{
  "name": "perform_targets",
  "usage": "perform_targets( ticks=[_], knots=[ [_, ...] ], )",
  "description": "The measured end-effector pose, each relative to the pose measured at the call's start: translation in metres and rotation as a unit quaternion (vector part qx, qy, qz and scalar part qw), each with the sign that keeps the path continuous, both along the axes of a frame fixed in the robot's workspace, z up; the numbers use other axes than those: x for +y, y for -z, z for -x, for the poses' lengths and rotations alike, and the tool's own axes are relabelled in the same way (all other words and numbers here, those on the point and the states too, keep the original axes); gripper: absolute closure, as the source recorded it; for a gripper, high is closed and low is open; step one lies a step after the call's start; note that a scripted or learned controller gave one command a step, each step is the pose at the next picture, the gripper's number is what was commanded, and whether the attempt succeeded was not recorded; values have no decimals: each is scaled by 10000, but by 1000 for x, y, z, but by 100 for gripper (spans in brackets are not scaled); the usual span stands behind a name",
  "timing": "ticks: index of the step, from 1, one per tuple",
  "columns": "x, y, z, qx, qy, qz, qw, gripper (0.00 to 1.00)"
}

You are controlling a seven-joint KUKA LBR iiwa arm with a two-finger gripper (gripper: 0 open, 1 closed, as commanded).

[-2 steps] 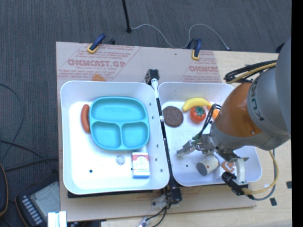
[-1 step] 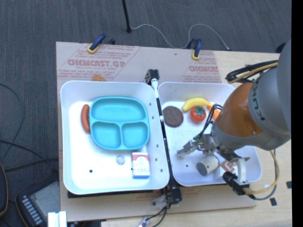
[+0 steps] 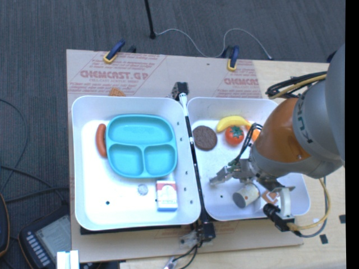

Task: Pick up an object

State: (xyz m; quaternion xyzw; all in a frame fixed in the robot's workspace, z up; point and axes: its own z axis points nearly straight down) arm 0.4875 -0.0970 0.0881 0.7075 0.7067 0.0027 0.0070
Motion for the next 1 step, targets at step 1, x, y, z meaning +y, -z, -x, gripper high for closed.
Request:
perform_targets(
  ticks=[1],
  knots=[
    [1,0,0,-1,5,4,10000,0]
  ],
)
